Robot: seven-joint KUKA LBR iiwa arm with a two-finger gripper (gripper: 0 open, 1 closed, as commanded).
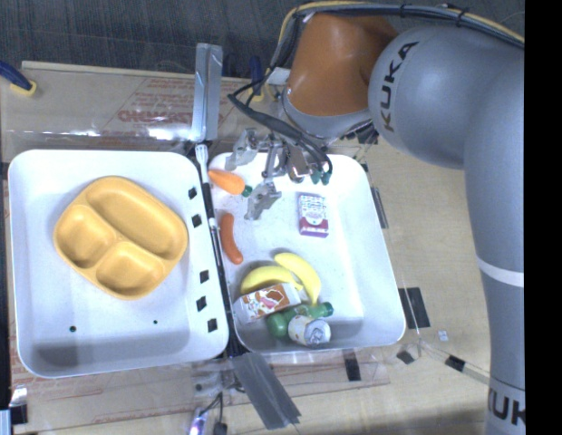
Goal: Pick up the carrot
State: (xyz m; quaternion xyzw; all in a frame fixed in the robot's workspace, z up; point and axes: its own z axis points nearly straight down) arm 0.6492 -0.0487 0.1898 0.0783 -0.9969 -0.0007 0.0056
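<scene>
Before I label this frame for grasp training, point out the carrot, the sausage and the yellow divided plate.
carrot (227, 181): camera view, middle of its orange body.
sausage (230, 237): camera view, midway along its length.
yellow divided plate (82, 205): camera view, upper left rim.

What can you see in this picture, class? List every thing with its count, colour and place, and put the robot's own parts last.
Bins: two, white, side by side on the bench.
Divided plate: one, yellow, in the left bin.
Carrot: one, orange, far left corner of the right bin.
Sausage: one, orange-red, by the right bin's left wall.
Small packet: one, red and white, middle of the right bin.
Bananas: two, yellow, near side of the right bin.
Carton: one, red and white, beside the bananas.
Bottle: one, green and white, near edge.
Arm: one, grey and orange, reaching from the right.
Gripper: one, metal, beside the carrot.
</scene>
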